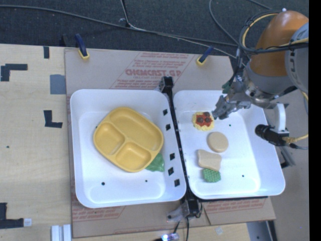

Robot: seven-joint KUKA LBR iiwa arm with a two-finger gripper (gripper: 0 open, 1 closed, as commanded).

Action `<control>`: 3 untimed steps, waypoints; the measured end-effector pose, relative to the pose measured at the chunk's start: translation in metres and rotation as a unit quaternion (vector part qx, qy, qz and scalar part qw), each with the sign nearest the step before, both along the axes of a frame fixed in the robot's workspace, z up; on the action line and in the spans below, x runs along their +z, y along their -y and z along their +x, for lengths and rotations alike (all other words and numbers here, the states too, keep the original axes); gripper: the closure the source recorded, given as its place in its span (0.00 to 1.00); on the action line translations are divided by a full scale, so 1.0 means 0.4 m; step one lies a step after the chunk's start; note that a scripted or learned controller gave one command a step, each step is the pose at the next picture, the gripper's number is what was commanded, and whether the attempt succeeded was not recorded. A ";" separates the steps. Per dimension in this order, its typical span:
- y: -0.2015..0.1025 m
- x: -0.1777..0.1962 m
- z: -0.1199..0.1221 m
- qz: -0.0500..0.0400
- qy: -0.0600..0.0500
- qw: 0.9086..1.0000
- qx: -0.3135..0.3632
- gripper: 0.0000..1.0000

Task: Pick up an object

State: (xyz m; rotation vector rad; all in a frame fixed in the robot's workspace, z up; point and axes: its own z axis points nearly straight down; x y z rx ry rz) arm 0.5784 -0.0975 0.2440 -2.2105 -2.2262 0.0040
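Observation:
The right bin (261, 177) holds a small yellow piece with a red top (203, 120), a round tan cookie-like piece (218, 141), a tan bread-like piece (209, 159) and a small green piece (211, 175). My gripper (221, 110) hangs low over the bin's upper part, just to the right of the yellow and red piece and close to touching it. Its dark fingers point down and left. Nothing shows between them.
The left bin (85, 185) holds a yellow compartment tray (128, 138), tilted, with a green leafy piece (157, 163) poking out under its lower right corner. A black divider (174, 139) runs between the bins. Cables arc over the bench behind.

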 end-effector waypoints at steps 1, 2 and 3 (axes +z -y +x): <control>-0.144 0.006 0.018 0.000 0.000 1.000 0.000 1.00; -0.272 -0.039 0.054 0.000 -0.001 1.000 0.000 1.00; -0.401 -0.026 0.085 0.000 0.000 1.000 0.000 1.00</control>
